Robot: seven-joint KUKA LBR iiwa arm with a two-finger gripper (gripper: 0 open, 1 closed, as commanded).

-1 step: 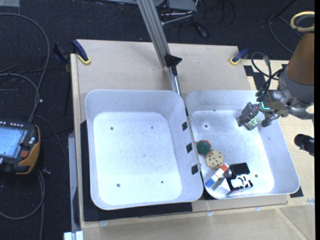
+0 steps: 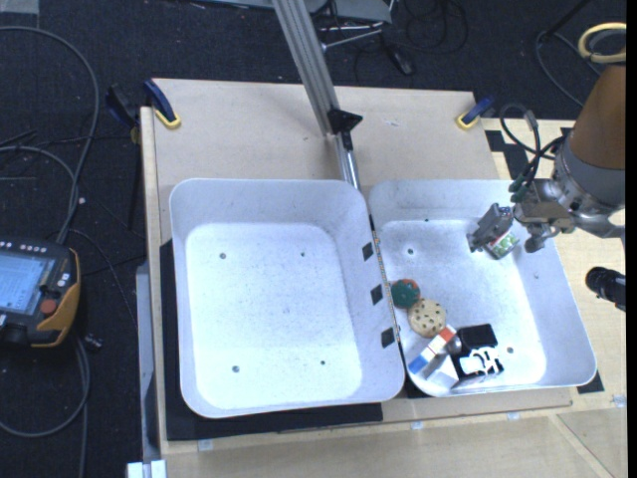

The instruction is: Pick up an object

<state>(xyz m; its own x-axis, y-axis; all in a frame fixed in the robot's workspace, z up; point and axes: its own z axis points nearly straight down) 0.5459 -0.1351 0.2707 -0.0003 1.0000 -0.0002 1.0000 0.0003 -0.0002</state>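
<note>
Found the pincer (image 2: pixel 495 232) over the far half of the right bin (image 2: pixel 557 317), near the middle of that bin's width, on the grey arm (image 2: pixel 597 157) reaching in from the right. Could not tell whether apart or together: too small and too dark against the wrist. Noted a small pale-green piece (image 2: pixel 505 246) right at its tip, touching or just under it; could not say whether clamped or merely lying on the bin floor beneath.

Judged this to be the grasp itself, or the moment just around it, not yet a proven pickup. Would call next for a straight lift, then a check that the piece comes up clear of the floor; failing that, a fresh descent on another target.

Saw the other candidates bunched well apart from the pincer, toward the near-left corner of the same bin: a green ball (image 2: pixel 405 292) by the dividing wall, a speckled tan disc (image 2: pixel 427 317) just beside it, a red, white and blue block (image 2: pixel 435 352), and a black-and-white box (image 2: pixel 478 352) nearest the front rim. Left bin (image 2: pixel 189 267) not in play.
</note>
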